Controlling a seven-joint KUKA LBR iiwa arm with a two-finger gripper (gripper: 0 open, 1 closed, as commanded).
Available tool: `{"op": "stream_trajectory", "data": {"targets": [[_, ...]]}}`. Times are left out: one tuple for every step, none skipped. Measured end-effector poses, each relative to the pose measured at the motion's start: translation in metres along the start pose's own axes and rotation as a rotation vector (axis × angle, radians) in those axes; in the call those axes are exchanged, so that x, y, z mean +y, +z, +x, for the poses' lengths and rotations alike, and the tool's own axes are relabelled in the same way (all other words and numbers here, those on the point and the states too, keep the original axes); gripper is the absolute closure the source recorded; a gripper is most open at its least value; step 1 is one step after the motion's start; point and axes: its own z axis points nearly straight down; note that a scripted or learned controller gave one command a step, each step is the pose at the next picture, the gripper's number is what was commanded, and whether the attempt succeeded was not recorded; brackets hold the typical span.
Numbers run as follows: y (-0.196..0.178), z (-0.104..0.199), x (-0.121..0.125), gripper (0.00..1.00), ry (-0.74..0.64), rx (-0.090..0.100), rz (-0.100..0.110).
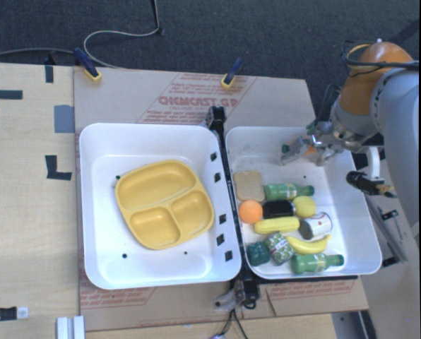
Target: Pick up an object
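Gripper [308,149] hung over the far part of the right bin [352,221], near its far rim, fingers spread apart with nothing between them. No object lay between the jaws; the bin floor showed beneath. Nearest item was the green bottle [288,190], on its side toward the near edge from the jaws, long axis running left-right, cap toward the right wall. Beside it lay a tan sponge [248,185]; then orange ball [250,211], yellow corn cob [277,225], lemon [304,205], banana [308,244], a second green bottle [316,262] along the near rim. Left bin [97,210] carried a yellow divided plate [164,203].
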Motion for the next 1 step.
{"op": "stream_trajectory", "data": {"targets": [[-0.0008, 0.0189, -0.0002, 0.00, 0.003, -0.011, -0.006]]}}
